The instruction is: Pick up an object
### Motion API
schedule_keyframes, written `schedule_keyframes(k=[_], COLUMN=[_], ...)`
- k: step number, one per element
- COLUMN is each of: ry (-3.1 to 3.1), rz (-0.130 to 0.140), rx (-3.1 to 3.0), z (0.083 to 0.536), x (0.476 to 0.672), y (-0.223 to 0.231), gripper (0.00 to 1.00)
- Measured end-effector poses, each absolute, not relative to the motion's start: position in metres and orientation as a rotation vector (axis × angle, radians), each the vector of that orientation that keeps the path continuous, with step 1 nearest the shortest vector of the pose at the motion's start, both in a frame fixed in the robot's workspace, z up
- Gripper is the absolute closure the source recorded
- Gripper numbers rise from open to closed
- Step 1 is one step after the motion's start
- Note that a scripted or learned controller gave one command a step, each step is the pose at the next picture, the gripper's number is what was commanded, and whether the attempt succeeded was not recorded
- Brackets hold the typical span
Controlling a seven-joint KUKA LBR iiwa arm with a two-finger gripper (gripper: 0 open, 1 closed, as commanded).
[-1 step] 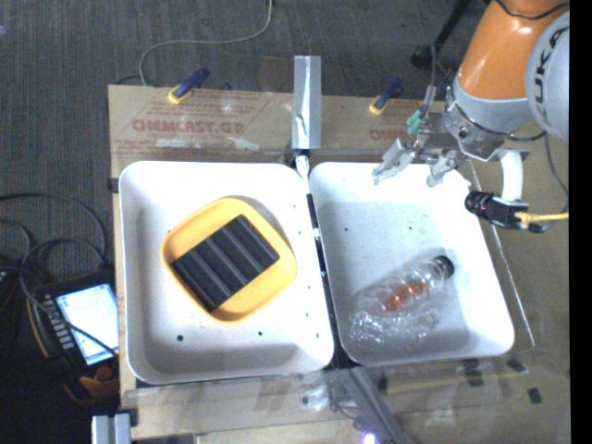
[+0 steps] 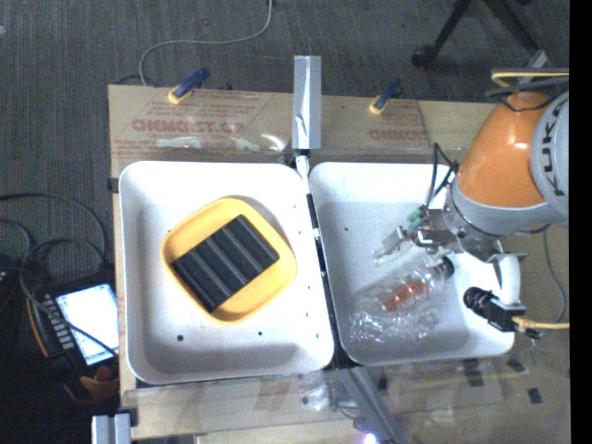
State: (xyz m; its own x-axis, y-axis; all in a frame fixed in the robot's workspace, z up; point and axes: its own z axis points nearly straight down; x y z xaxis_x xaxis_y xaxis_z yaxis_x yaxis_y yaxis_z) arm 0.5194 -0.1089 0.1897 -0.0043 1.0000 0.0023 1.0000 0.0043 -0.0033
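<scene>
Dark carpet under a cardboard-topped counter (image 2: 213, 123). Left bin (image 2: 139, 276) holds a yellow tray with black ribbed insert (image 2: 229, 257): stiff, broad, hard to pinch. Right bin (image 2: 361, 211), at 5 o'clock: crinkled clear plastic packet (image 2: 402, 299), light, slippery, take it mid-body. Claw (image 2: 425, 239) at its 1 o'clock edge; whether it is clenched or released, cannot tell, since the wrist hides it.

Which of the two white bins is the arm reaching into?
The right bin, holding crinkly clear plastic packaging; the left bin holds a yellow and black object.

"KU" on the arm (image 2: 532, 155)
</scene>
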Motion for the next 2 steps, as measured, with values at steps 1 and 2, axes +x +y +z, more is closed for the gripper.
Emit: schedule_keyframes(k=[1,2], ry=[-2.277,-2.350], rz=[-0.003,-0.009], rx=[-2.163,-2.096], z=[0.133,0.091], x=[0.506,0.553], y=[-0.139,-0.156], gripper=[0.00,0.00])
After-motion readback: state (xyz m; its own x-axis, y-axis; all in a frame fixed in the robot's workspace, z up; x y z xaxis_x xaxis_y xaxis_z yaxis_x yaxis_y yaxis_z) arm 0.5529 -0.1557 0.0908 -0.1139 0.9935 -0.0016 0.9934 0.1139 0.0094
